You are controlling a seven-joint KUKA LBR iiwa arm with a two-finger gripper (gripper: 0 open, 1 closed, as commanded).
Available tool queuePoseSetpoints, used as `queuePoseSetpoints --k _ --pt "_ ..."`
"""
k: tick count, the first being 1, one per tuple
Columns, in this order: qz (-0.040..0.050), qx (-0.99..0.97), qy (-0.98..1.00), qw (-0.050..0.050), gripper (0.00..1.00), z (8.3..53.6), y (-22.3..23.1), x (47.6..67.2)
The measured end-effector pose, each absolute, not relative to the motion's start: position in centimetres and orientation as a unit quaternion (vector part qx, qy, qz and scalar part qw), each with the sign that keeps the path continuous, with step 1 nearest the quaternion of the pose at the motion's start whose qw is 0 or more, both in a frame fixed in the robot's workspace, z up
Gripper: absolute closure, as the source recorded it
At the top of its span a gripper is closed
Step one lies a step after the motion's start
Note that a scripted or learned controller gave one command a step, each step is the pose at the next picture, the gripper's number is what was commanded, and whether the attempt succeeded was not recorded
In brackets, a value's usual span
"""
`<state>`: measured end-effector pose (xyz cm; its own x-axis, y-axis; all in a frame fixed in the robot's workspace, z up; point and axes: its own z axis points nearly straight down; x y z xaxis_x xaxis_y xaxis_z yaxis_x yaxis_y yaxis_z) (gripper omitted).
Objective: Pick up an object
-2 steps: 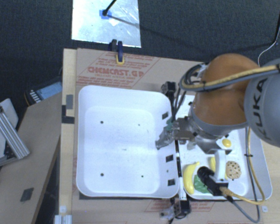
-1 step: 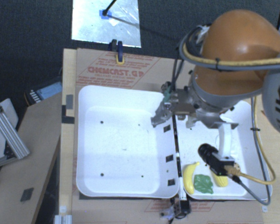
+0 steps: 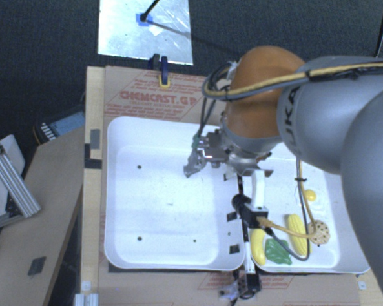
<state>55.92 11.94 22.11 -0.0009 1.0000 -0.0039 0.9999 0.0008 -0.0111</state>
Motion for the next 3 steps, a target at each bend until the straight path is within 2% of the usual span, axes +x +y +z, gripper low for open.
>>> queuePoseSetpoints --k 1,2,3 --pt "0.0011 -0.705 -0.709 0.002 0.00 22.8 16.3 50.3" --pt "-0.0006 -0.707 -0.707 -0.002 0.00 20.5 14.7 59.2" --pt "-0.0010 -0.707 -0.708 0.000 1.00 21.7 14.8 59.0"
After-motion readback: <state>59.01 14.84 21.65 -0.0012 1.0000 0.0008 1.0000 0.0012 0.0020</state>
